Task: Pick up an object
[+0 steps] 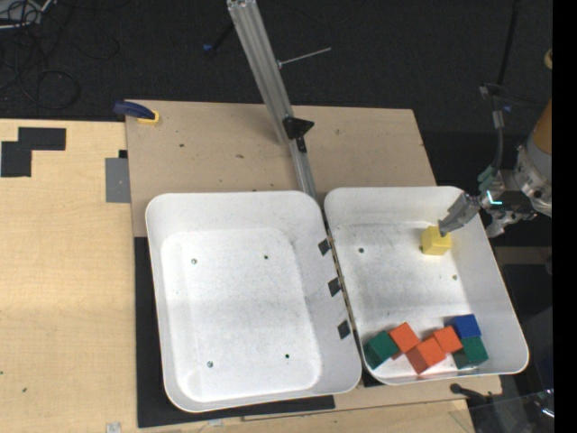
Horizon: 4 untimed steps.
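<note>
A small yellow block (435, 241) lies in the upper right part of the right bin (397, 269). My gripper (456, 218) comes in over that bin's right rim and its tip sits just above and to the right of the yellow block, very close to it or touching it. A cluster of blocks rests in the bin's near right corner: a green one (381, 346), orange ones (405, 336) (431, 351), a blue one (465, 326) and a dark green one (470, 354).
The left bin (234, 296) stands beside the right one, with black clips (334, 285) along the shared edge. A slanted aluminium rail (269, 75) rises behind the bins. A blue and yellow clamp (137, 111) lies at the bench's far left corner.
</note>
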Tool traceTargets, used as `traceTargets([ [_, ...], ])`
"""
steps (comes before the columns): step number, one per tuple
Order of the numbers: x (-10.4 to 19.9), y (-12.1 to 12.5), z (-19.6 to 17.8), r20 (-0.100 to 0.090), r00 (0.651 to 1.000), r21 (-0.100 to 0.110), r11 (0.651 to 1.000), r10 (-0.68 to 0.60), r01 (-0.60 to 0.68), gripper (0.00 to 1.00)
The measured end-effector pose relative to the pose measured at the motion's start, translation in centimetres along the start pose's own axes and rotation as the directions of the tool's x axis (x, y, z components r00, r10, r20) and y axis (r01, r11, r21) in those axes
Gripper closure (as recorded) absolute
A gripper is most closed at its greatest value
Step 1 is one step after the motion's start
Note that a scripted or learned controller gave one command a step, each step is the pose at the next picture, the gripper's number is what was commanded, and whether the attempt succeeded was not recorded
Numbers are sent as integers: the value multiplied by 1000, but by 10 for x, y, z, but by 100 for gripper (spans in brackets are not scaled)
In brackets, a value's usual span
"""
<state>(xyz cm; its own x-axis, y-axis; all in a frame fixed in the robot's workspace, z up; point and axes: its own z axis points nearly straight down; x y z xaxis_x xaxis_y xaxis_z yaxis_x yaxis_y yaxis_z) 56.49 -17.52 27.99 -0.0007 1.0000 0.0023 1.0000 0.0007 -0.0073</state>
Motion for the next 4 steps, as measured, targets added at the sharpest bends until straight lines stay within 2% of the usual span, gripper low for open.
traceTargets([
  [1, 0, 1, -2, 1, 1000, -4, 1000, 1, -1, 0],
  [4, 18, -11, 179, -1, 1000, 2, 1000, 2, -2, 0],
])
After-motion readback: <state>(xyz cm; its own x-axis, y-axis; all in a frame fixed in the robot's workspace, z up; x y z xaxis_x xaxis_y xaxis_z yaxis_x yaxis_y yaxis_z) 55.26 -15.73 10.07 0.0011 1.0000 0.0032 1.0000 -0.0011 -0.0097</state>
